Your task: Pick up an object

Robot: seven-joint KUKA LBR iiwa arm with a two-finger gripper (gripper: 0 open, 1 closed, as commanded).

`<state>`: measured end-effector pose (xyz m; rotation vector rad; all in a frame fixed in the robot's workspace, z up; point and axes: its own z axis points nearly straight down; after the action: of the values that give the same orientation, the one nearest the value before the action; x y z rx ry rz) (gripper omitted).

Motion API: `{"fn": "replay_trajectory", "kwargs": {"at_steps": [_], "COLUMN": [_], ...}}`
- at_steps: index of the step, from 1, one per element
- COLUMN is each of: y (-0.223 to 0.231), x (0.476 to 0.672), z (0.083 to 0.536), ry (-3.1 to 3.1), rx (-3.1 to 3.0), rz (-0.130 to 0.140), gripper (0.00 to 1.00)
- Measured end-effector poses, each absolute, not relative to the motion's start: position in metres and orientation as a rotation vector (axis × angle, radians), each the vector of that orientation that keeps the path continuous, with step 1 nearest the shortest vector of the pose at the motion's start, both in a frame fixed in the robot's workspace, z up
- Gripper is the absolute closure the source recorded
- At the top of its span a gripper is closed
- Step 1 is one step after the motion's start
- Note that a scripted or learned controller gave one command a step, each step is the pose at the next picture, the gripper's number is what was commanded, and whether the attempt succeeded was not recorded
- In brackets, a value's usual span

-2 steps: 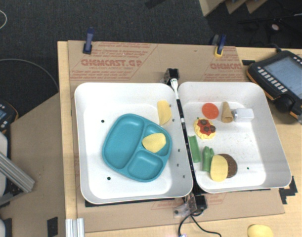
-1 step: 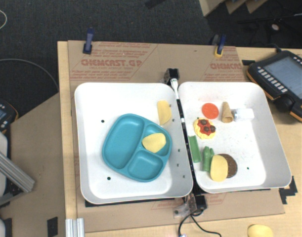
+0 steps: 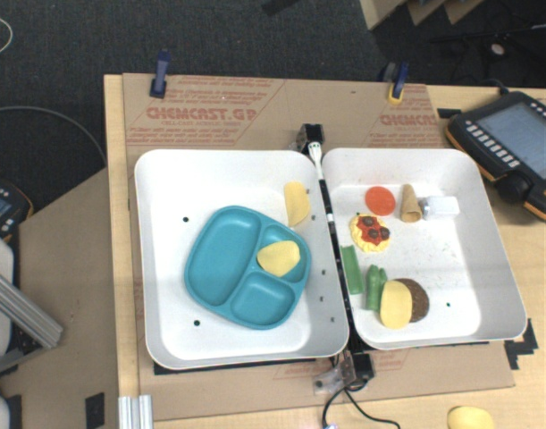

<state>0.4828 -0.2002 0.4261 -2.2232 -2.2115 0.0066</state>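
Observation:
The left bin holds a teal divided plate with a pale yellow piece in its right compartment. A yellow wedge leans near that bin's right wall. In the right bin lie a red-orange disc, a tan cone, a small white block, a yellow round piece with red topping, two green sticks, and a brown round piece with a yellow slice on it.
A black handheld pendant lies on the bench at the right, past the right bin. Blue and yellow clamps hold the cardboard sheet at the back. A yellow object lies at the front right edge.

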Motion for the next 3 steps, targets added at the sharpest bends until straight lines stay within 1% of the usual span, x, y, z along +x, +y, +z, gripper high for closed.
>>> {"fn": "replay_trajectory", "kwargs": {"at_steps": [1,2,3], "y": [-0.167,-0.2,-0.167], "x": [0.517,0.477,0.52], "z": [0.542,0.394,0.494], "ry": [-2.237,-2.208,-2.237], "rx": [-2.226,-2.217,-2.225], "rz": [-0.013,0.011,-0.011], "gripper": [1.0,1.0,1.0]}}
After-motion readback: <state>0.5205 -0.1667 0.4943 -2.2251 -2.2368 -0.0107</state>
